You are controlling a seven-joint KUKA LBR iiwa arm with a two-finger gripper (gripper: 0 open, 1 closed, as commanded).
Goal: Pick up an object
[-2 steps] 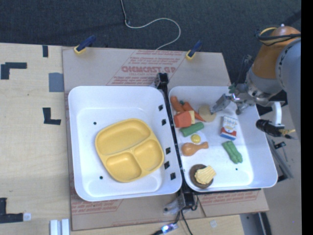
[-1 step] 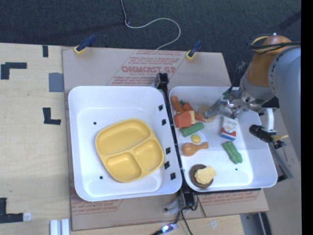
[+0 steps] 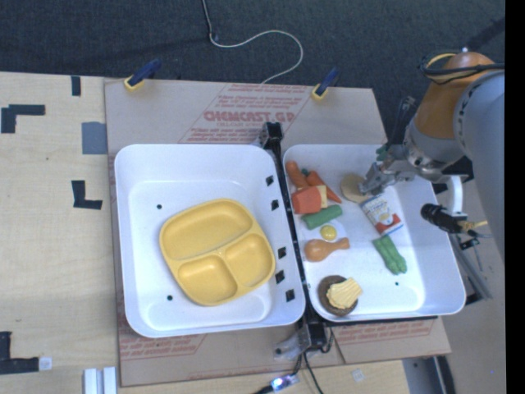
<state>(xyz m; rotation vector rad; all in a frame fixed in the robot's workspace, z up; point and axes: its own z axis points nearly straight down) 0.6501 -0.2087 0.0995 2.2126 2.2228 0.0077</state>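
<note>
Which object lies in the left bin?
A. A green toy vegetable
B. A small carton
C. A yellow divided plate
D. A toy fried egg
C: the yellow divided plate is what lies in the left bin, while the toy foods lie in the right bin.
</note>
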